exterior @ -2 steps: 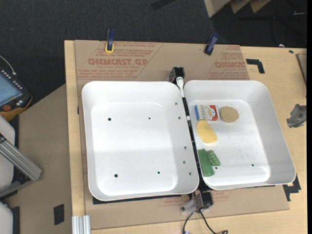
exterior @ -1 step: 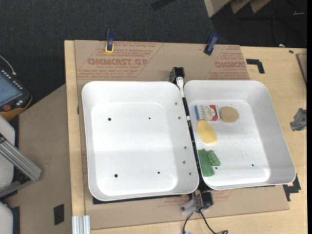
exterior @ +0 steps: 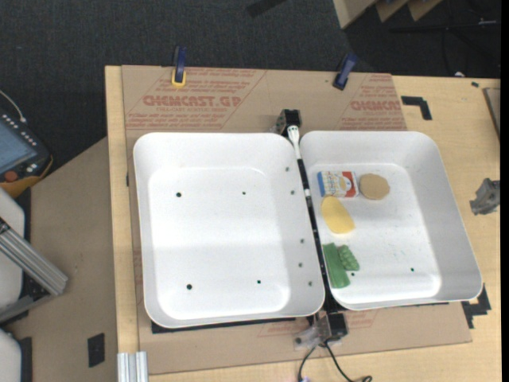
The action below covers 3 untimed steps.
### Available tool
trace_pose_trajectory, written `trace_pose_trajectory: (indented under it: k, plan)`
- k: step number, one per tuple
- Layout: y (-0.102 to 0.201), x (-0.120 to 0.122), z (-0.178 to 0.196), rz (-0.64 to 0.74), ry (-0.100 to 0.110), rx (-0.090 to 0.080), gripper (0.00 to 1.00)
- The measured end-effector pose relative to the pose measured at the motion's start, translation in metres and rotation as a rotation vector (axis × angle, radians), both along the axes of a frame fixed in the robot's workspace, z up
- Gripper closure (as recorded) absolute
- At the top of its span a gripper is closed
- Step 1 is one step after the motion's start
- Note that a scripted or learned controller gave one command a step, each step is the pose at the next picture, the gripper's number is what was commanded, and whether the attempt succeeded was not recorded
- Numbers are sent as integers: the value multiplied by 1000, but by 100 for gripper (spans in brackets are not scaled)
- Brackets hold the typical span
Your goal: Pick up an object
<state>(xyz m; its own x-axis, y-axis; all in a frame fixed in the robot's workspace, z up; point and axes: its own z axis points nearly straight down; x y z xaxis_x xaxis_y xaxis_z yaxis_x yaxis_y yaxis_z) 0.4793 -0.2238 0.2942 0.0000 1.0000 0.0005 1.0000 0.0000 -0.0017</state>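
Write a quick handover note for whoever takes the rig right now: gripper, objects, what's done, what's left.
Gripper: nothing to report from this view.
Objects: all four lie in the right bin, along its left side: small printed packet, round tan piece, yellow piece, green piece.
Done: nothing picked yet.
Left: pick up one object; the whole job remains.

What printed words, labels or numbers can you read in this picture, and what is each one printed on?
"CHEMCAST GP": red print on the brown board under the bins, behind the left bin.
A second red print on that board, behind the right bin: partly cut off, too blurred to read.
Small blue, white and red packet in the right bin: print too small to read.
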Motion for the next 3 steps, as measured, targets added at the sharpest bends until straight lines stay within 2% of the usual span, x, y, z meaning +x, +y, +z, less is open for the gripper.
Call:
trace_pose_trajectory:
  k: [1, 2, 3]
  plan:
    - [0, 0, 16, 0, -5, -3, 100]
    - [68, 2, 75, 8, -10, -2, 100]
    - [75, -1, -34, 0, 9, 3, 100]
